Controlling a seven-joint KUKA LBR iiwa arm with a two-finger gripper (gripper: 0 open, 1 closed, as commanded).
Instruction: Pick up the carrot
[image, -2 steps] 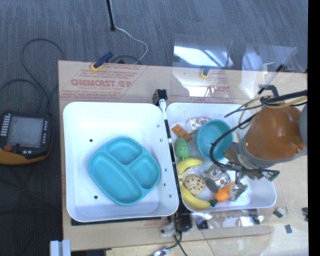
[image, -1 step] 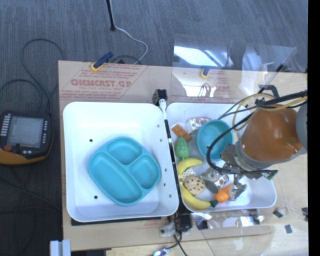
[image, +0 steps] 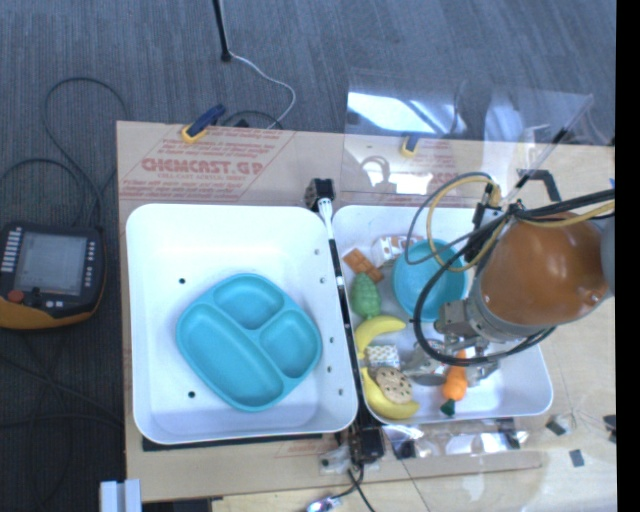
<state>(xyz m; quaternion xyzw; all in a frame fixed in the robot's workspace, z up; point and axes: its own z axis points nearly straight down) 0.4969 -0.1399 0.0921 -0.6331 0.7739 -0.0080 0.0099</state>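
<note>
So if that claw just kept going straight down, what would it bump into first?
Most likely the carrot, which lies directly under the gripper in the right bin. Depth is hard to judge from above, so they may already touch.

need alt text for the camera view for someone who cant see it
A grey arm with an orange band reaches from the right over the right white bin, its gripper just above a small orange carrot. Nearby lie a yellow banana and a green fruit; the left white bin holds a blue sectioned plate.
</note>
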